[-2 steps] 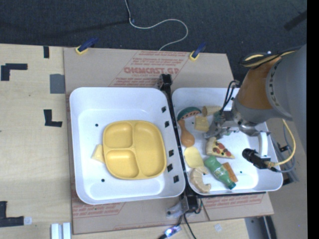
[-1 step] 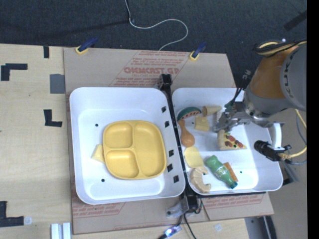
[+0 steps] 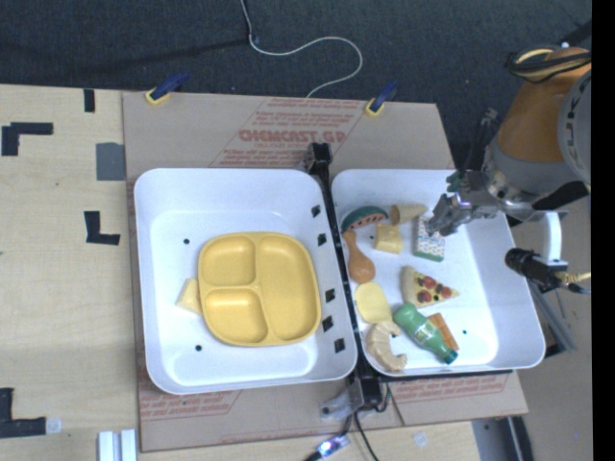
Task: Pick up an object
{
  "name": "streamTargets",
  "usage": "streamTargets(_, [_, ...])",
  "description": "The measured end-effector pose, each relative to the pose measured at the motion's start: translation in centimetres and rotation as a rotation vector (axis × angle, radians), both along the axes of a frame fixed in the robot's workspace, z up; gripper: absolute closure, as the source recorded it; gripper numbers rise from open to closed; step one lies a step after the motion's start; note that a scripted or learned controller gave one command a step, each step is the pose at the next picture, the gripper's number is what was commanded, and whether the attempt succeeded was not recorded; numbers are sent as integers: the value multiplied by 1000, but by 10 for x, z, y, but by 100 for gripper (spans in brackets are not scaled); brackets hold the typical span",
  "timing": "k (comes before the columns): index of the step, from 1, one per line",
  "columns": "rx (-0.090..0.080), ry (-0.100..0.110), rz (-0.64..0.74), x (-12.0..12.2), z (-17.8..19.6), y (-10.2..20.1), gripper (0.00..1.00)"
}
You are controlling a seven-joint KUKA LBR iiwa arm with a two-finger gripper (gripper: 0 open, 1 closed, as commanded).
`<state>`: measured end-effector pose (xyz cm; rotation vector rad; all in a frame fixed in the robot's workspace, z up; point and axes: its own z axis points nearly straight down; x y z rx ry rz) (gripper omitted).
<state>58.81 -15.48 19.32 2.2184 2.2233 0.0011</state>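
1. Jaws of the gripper (image 3: 443, 221) are being held low over the upper right part of the right bin (image 3: 500, 339); whether they are open or closed cannot be told, as they are merged into one dark grey mass.
2. Just below the jaws, a small speckled block (image 3: 430, 246) is lying on the bin floor, so close that touching or apart cannot be judged; nothing is being seen gripped.
3. That block is being shown as a pale, roughly square piece with a greenish, dotted face.
4. To its left, a pale yellow cheese-like wedge (image 3: 388, 239) and a watermelon slice (image 3: 363, 219) are lying near the bin's upper left corner.
5. Below the block, a pizza slice (image 3: 427, 287) is lying, and nearer the front wall a green bottle (image 3: 423, 330) is lying on its side, touching an orange piece.
6. Along the left wall, a brown drumstick-like piece (image 3: 359, 259), a yellow lemon-like item (image 3: 372, 303) and a tan curved piece (image 3: 386, 348) are being seen.
7. A yellow divided plate (image 3: 259, 288) is resting in the left bin (image 3: 159, 257) on the bench (image 3: 58, 286).
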Motion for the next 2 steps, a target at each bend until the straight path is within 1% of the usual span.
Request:
streamTargets(1, [0, 0, 0, 1, 33, 1, 100])
streamTargets(2, [1, 2, 3, 6, 41, 52, 100])
